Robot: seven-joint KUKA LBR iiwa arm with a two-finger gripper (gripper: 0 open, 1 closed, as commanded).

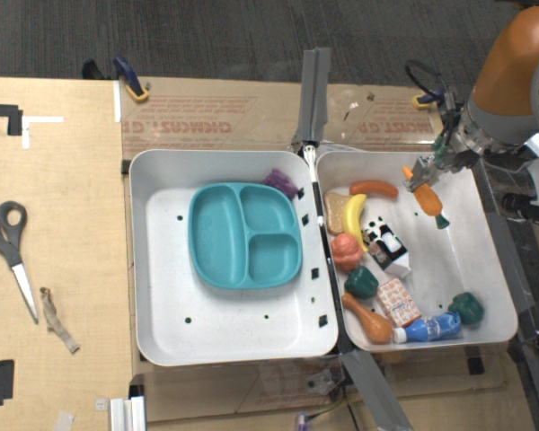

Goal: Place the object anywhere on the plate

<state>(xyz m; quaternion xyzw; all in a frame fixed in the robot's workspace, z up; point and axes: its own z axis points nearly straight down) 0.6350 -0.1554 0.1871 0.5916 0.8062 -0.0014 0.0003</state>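
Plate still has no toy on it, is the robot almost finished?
Not nearly. The teal plate in the left bin holds nothing. The gripper is over the right bin, beside a toy carrot. Carrying a toy across and setting it down remains.

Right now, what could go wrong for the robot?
The carrot seems to hang from the hand by its tip, so it might slip off into the right bin. The teal plate is across the divider in the left bin, a long carry. The purple thing touches the plate's rim.
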